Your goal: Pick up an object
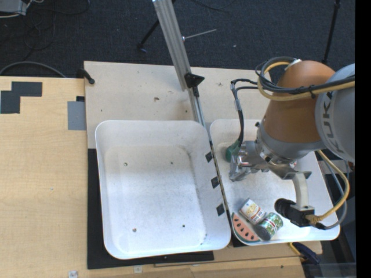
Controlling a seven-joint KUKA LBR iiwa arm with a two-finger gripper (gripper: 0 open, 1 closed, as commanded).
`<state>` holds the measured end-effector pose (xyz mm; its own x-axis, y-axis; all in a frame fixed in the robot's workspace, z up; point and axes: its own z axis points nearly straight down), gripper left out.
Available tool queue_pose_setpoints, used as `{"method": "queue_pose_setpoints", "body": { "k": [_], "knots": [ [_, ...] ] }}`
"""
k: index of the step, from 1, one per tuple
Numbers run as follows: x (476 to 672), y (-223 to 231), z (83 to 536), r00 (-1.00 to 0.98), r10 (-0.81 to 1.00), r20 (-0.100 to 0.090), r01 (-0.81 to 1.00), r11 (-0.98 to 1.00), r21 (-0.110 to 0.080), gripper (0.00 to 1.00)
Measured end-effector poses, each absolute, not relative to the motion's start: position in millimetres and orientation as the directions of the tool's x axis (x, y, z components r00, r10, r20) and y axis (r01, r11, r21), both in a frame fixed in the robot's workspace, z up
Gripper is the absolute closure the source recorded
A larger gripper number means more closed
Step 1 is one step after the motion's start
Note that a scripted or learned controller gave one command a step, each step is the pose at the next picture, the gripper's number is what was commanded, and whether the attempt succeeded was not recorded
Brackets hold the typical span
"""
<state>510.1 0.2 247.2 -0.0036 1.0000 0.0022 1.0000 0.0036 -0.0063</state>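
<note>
Watermelon slice, white can, green can close together, gripper near

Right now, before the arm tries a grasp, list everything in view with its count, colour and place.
left bin: 1, white, middle of the bench
right bin: 1, white, beside it, under the arm
small can: 1, white and red label, front of right bin
green can: 1, green label, on its side next to the small can
watermelon slice: 1, red with green rind, front left corner of right bin
green thing: 1, green, right bin, close to the gripper; too small to name
aluminium rail: 1, silver, slanting down to where the bins meet
bench: 1, pale board
arm: 1, grey and orange, over right bin
gripper: 1, metallic, low in right bin
</note>
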Motion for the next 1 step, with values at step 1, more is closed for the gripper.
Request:
{"method": "queue_pose_setpoints", "body": {
  "k": [1],
  "knots": [
    [507.0,50.9,250.7,-0.005,1.000,0.002,1.000,0.005,-0.003,1.00]
  ]
}}
